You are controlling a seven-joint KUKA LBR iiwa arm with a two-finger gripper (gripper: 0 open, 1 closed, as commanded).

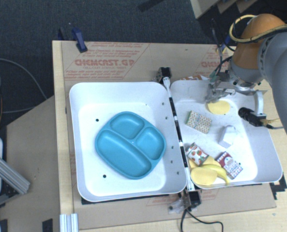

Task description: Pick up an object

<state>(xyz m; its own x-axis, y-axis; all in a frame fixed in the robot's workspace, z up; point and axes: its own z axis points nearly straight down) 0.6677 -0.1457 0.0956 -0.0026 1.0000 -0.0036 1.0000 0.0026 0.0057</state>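
Over the right bin point(264, 144), my claw point(217, 96) hangs just above the pale yellow disc point(219, 107); grip state unclear. Next: descend squarely and clench.

Grey arm point(279, 57) with an orange band point(252, 42), a yellow cable looping over it, dark wires trailing toward the right bin point(259, 144)
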